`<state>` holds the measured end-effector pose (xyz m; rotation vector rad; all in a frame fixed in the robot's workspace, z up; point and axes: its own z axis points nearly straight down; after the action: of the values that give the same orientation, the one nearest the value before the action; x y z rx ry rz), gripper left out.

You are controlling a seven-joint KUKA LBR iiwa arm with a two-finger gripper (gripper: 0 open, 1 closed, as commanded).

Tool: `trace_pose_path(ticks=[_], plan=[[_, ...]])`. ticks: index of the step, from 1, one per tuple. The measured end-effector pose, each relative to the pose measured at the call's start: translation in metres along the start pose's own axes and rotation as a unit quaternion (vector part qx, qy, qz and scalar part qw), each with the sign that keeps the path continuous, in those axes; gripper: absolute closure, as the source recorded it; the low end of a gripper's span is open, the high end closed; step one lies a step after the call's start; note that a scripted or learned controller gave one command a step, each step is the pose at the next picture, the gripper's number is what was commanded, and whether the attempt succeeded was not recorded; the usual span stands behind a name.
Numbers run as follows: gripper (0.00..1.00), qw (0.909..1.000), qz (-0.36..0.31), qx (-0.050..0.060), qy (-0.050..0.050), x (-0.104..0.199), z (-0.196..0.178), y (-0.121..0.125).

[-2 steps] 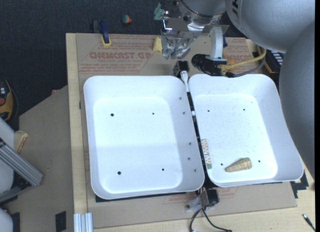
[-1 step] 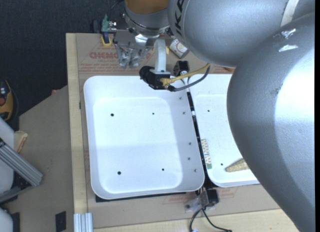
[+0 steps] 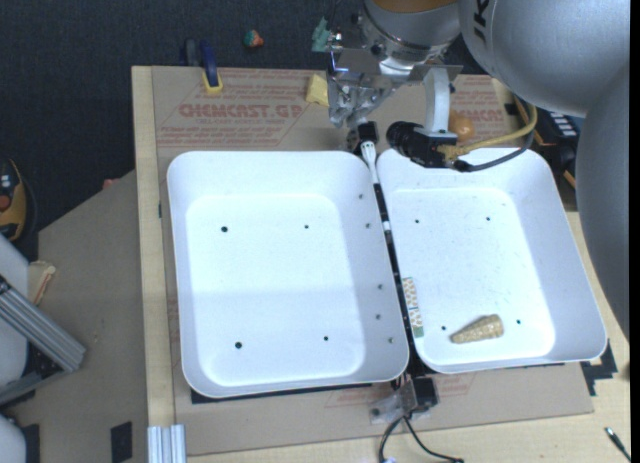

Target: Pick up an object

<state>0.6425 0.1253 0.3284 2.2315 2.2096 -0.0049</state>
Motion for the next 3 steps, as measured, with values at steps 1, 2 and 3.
trace_pose_path(ticks=[1, 2, 3], plan=[[1.0, 1.0, -0.008, 0.003, 0.002, 0.081, 0.046, -0.025], [1.0, 1.0, -0.004, -0.005, 0.002, 0.049, -0.026, -0.025], [1.0, 1.0, -0.006, 0.004, 0.0, 0.073, 0.062, -0.001]])
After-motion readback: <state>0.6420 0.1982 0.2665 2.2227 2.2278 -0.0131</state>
